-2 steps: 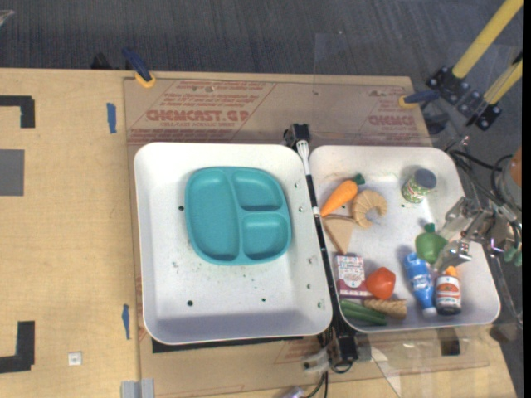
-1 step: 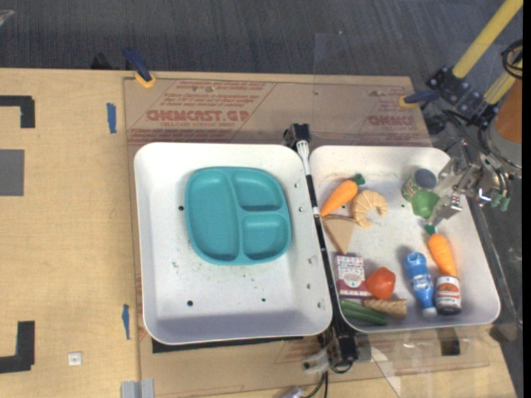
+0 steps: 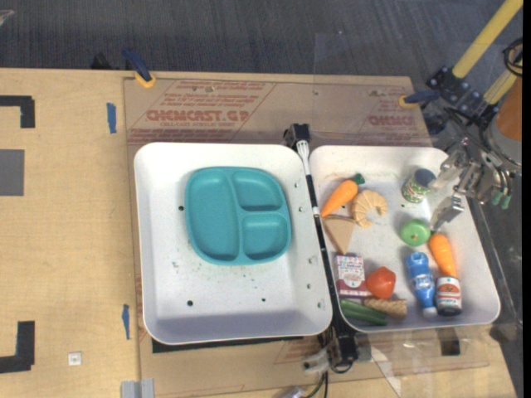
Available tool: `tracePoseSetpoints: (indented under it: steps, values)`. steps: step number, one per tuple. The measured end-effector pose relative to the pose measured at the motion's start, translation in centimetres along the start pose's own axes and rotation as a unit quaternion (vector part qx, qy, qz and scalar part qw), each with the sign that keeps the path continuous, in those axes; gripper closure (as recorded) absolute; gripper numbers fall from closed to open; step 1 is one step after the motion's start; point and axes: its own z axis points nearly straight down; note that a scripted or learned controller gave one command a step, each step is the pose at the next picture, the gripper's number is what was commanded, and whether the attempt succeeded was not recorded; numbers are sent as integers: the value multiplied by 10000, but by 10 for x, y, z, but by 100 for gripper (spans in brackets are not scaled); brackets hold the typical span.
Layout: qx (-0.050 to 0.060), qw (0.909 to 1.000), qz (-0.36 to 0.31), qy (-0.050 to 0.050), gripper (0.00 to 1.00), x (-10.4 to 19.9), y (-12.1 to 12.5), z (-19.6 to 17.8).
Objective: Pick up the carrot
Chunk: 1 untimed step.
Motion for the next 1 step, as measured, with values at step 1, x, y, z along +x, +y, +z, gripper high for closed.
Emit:
tracePoseSetpoints:
  steps: [1]
  values:
    - [0, 9962, -865, -21, 0, 16, -7, 67]
